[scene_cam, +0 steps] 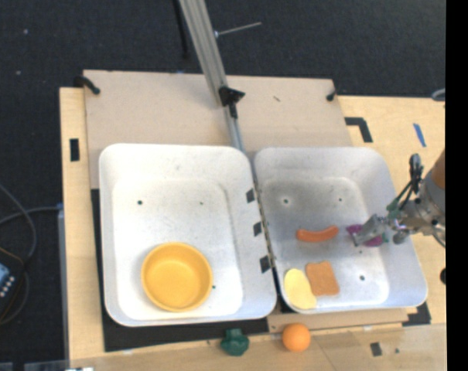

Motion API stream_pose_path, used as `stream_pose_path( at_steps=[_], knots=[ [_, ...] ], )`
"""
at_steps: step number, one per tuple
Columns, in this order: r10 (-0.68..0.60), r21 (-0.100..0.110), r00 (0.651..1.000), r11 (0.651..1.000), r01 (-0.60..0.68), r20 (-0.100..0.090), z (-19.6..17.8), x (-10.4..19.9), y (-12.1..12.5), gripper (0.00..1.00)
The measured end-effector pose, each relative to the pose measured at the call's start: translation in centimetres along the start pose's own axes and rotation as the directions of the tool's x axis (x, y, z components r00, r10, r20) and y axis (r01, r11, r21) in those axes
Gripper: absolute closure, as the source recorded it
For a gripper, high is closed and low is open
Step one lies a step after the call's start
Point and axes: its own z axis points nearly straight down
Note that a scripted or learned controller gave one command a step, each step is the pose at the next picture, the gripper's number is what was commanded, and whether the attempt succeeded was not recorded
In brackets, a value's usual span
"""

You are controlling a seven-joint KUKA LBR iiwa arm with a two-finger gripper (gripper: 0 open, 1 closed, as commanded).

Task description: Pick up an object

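Observation:
My gripper [370, 232] reaches in from the right and sits low over the right side of the right bin [373, 165]. A small purple object [372, 239] lies right at its tip, partly covered by it. To the left of the gripper lies an orange sausage-shaped piece [317, 234]. Nearer the bin's front lie a brown slice [322, 278] and a pale yellow piece [298, 288], side by side. A yellow bowl [176, 276] stands in the front of the left bin [172, 168].
An orange ball [296, 337] and a small green object [234, 342] lie on the bench in front of the bins. A metal pole [206, 49] slants down to the bins' rear junction. A divider [258, 222] separates the bins.

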Motion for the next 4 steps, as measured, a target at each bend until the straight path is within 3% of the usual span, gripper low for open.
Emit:
stream_pose_path(
  at_steps=[1, 2, 4],
  knots=[
    [0.000, 0.002, 1.000, 1.000, 0.000, -0.001, 6.3, 0.1, 0.1, 0.00],
    [0.003, -0.008, 1.000, 1.000, -0.003, 0.002, 4.8, -0.1, 0.4, 1.00],
    [-0.004, -0.012, 1.000, 1.000, 0.004, 0.003, -7.0, 0.0, 0.0, 1.00]
  ],
)
